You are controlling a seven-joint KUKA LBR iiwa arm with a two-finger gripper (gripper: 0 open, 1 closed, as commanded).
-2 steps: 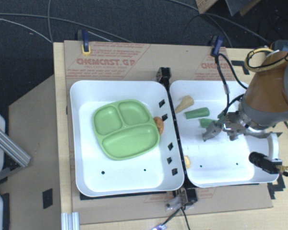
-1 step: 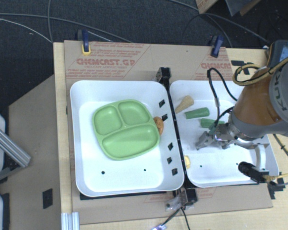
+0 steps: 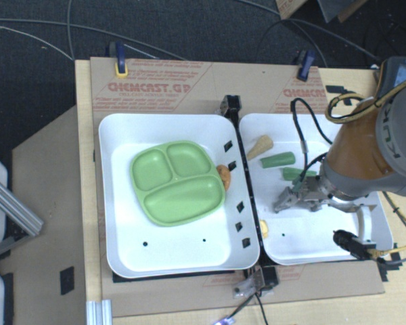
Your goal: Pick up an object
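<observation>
My gripper [image 3: 289, 198] hangs low in the right bin [image 3: 311, 249], lower right of the frame, just below a green block [image 3: 278, 159]; its opening I cannot tell.

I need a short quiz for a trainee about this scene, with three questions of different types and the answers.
1. True or false: the green divided plate lies in the right bin.
2. Which bin is the claw over?
3. The green block lies beside: A) a tan wooden piece B) a red cup C) a blue ball.

Key: 1 false, it lies in the left bin. 2 the right bin. 3 A.
</observation>
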